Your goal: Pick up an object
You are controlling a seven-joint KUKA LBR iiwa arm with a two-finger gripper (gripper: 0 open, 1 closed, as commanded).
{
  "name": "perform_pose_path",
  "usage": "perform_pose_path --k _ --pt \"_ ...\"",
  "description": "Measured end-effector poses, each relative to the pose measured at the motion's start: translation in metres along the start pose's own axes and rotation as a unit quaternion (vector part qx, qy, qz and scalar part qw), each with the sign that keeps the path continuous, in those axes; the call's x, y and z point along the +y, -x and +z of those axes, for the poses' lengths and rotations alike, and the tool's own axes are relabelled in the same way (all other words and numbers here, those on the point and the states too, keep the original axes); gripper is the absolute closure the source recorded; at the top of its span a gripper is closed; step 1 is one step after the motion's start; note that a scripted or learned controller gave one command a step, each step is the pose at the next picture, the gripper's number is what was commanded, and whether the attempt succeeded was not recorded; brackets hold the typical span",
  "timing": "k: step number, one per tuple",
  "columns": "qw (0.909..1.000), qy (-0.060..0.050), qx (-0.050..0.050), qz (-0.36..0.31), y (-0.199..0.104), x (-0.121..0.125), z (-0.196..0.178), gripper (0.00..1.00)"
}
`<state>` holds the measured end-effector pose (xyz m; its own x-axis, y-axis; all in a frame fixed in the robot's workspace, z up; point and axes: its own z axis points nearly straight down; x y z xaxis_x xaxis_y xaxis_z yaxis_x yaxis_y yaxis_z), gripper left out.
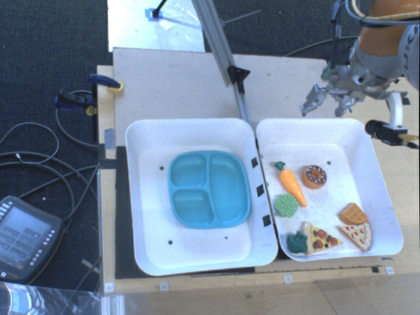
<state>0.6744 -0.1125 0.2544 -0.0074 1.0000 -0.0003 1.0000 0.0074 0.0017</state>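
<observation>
Hovering above the far edge of the right bin (380, 176), your gripper (328, 104) hangs over bare worktop (177, 84) with its two fingers (314, 102) spread apart and nothing between them. You see the grey arm (387, 25), with its orange band, reaching in from the upper right corner.

Your candidate objects all lie in the right bin, below the gripper and apart from it. An orange carrot (291, 184) with a green top lies at a slant near the bin's left side. Just to its right sits a small doughnut (314, 176) with dark icing. A round green piece (285, 205) lies touching or nearly touching the carrot's lower end. Toward the near edge you find a pizza slice (320, 237) with a dark green piece (296, 243) against its left side. At the near right corner rest an orange waffle piece (353, 213) and, just below it, a pale triangular wedge (357, 235).

Your left bin (147, 241) holds a blue divided plate (209, 189) with three compartments, lying flat in the middle. A grey pole (216, 35) slants across the worktop toward the seam between the bins. Off the worktop's left side, you can make out black cables (39, 163) and a handheld control pendant (25, 236) on the dark floor.
</observation>
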Motion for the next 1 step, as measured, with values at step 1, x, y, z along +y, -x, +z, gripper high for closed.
perform_pose_path --k 1 --pt "1.0000 0.000 0.000 0.000 0.0003 0.0000 -0.0001 0.00"
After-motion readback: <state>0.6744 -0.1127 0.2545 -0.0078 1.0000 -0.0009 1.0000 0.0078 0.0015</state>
